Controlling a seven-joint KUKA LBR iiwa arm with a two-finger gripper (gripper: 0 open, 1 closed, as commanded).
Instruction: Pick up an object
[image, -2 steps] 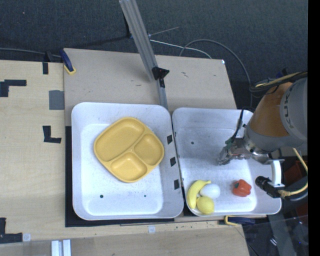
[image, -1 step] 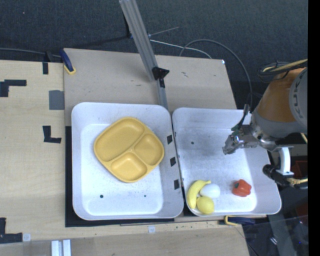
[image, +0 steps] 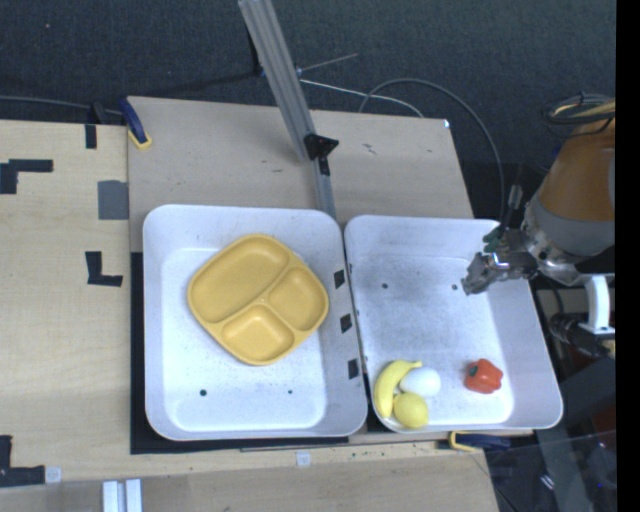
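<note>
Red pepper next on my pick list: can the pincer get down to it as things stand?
Probably yes. The red pepper lies alone in the right bin, apart from the banana, with the pincer nearby.

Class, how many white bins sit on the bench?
2: the left bin holds a yellow tray; the right bin holds small items at its front.
</note>
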